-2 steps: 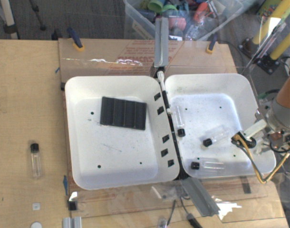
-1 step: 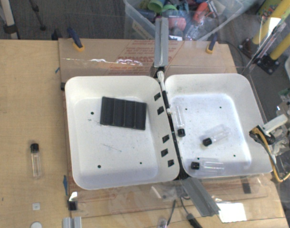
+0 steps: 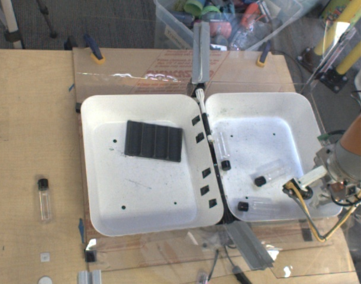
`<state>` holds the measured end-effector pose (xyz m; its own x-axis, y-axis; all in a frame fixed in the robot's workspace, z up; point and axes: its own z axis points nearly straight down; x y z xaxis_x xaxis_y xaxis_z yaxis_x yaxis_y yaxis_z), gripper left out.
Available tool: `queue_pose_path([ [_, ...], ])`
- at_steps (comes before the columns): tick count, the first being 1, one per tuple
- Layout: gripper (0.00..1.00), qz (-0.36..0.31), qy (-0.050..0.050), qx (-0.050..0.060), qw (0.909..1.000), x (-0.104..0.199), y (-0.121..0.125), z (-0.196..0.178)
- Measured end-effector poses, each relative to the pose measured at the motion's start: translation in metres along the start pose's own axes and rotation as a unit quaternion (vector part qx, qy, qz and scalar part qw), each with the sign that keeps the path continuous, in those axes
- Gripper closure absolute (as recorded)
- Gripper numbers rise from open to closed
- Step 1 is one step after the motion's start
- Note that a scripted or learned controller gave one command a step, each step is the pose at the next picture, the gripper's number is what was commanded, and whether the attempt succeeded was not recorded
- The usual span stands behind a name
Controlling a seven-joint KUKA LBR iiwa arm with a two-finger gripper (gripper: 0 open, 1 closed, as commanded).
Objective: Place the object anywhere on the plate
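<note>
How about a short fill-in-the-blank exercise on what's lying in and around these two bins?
1. Of the two bins, the black ribbed plate lies in the ____ one.
2. The clear vials in the right bin have caps coloured ____.
3. The lone vial lies on the bench, outside both bins, to their ____.

Missing words: left; black; left.
</note>
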<state>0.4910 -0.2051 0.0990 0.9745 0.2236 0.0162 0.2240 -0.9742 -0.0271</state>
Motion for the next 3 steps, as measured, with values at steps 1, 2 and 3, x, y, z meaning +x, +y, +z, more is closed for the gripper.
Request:
queue_pose_path([
  [1, 1.0, -0.159, -0.009, -0.003, 0.9872, 0.008, 0.009, -0.028],
  [2, 1.0, -0.064, -0.007, -0.003, 0.9979, -0.009, 0.005, -0.034],
  [3, 1.0, -0.002, -0.005, 0.002, 1.0, -0.006, 0.001, -0.01],
])
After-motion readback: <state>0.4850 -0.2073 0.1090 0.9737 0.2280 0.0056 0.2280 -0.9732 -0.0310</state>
